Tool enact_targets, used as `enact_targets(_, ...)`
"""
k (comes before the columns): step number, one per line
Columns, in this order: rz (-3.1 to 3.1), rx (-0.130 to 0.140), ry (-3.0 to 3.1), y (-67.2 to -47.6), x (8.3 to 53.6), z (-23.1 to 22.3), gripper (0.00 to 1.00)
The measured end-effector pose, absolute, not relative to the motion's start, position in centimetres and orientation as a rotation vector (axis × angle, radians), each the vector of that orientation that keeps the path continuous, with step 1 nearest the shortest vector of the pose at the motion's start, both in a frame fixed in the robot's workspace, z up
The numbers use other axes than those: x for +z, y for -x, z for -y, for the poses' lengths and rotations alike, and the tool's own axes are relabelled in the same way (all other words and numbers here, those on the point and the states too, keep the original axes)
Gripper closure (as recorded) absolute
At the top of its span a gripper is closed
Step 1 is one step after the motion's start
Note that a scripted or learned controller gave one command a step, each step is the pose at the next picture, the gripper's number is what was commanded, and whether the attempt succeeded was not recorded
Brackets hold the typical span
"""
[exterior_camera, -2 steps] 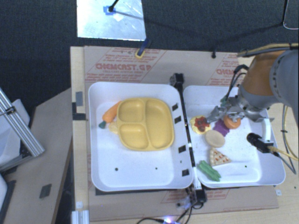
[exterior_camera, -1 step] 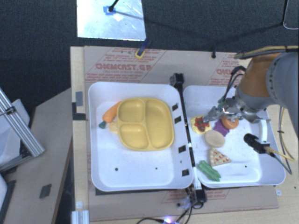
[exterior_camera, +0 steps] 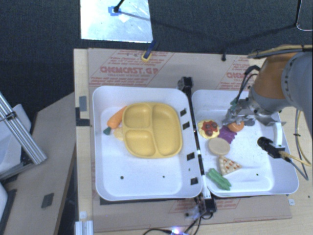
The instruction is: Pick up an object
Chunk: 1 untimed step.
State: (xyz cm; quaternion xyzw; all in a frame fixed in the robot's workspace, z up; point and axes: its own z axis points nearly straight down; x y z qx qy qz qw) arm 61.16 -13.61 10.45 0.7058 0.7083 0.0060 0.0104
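Camera view shows "CHEMCAST GP" on the board (exterior_camera: 128, 65); end effector (exterior_camera: 235, 120) aperture cannot be told.

The claw (exterior_camera: 236, 117) hangs over an orange toy (exterior_camera: 236, 127) in the right bin (exterior_camera: 274, 180).

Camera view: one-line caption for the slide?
KUKA arm's tool low over toy food in the right bin; yellow divided plate and carrot in the left bin.
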Motion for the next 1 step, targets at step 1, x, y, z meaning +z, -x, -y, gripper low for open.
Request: enact_targets(1, -2.224, 0.005, -2.214, -60.82, 15.30, 12.84, 1.00)
